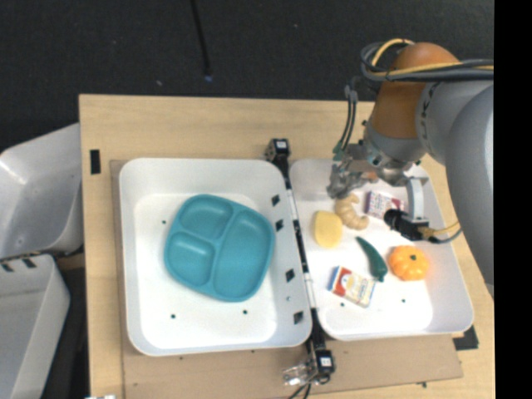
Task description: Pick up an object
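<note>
My gripper (342, 186) is down in the far left part of the right bin (416, 318), its tip just above a tan, knobbly ginger-like piece (352, 212). A yellow lemon-shaped item (327, 229) lies just below and left of it. A small white and purple packet (381, 204) sits to the right of the gripper, partly under the wrist. Further forward lie a dark green pepper (373, 258), an orange pumpkin-like fruit (408, 263) and a small white and red carton (351, 286). Nothing shows between the fingers.
The left bin (141, 306) holds a teal divided plate (220, 246) at its middle. A ridge with black clips (293, 239) separates the two bins. The arm's grey body and orange band rise at the upper right.
</note>
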Robot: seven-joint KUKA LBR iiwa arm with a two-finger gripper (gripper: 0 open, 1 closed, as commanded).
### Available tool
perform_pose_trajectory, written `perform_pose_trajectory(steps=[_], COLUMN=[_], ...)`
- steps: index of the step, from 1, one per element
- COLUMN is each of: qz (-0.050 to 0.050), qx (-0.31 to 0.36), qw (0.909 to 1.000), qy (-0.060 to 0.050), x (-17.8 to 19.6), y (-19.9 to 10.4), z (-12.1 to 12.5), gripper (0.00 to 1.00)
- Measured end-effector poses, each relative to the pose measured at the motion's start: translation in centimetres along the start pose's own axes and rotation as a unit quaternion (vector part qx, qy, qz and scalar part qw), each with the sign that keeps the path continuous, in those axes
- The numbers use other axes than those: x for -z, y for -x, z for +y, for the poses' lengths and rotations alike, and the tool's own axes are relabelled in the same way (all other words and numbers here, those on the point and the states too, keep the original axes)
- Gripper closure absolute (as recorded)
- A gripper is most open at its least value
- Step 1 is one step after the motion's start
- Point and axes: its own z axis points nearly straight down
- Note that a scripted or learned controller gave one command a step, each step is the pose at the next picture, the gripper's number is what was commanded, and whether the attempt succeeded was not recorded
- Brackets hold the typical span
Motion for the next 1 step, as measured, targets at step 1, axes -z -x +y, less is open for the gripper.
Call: perform_pose_trajectory(steps=[1], qz=[0.000], qx=[0.002], qw=[1.0000], qy=[0.002], x=[6.35], y=[-0.16], z=[-0.31], gripper=[1.00])
